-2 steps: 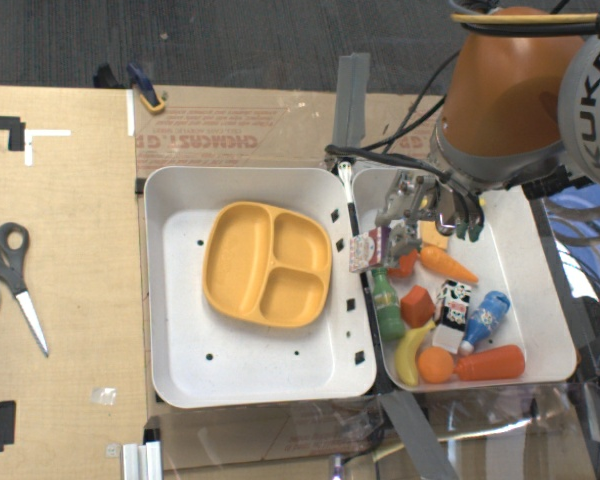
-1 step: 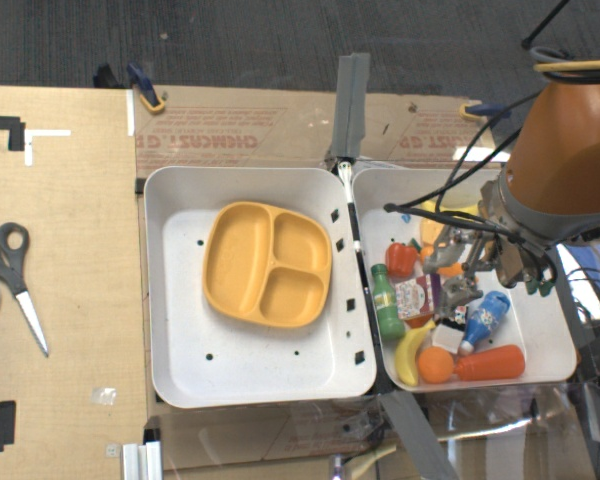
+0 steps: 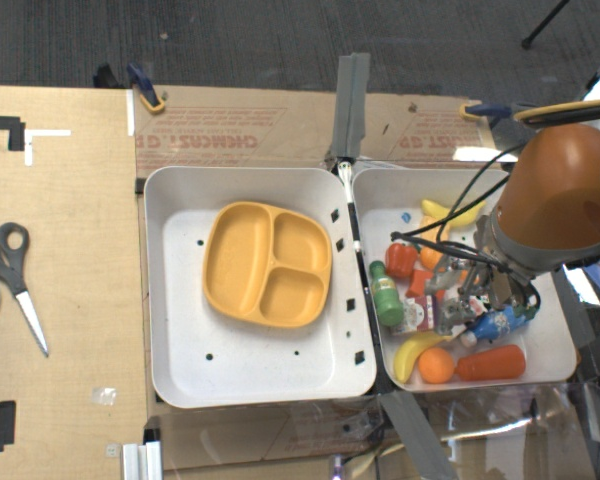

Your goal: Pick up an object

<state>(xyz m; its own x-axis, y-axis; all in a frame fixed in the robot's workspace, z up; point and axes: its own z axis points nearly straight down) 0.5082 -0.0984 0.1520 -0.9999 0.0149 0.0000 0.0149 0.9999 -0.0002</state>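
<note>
Orange wrist band (image 3: 560, 188) overhead, hiding most of gripper (image 3: 470, 303); finger spread impossible to tell. Directly below fingers: orange ball (image 3: 436, 365), red carrot-like toy (image 3: 492, 362), yellow banana (image 3: 412, 353). Just left: green bottle (image 3: 385, 298). Far left: yellow divided plate (image 3: 267, 264).

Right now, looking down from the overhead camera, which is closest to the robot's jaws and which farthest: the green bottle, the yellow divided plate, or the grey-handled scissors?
1. Green bottle, in the right bin, just left of the gripper.
2. Yellow divided plastic plate, in the left bin.
3. Grey-handled scissors, on the bench at the far left.
</note>
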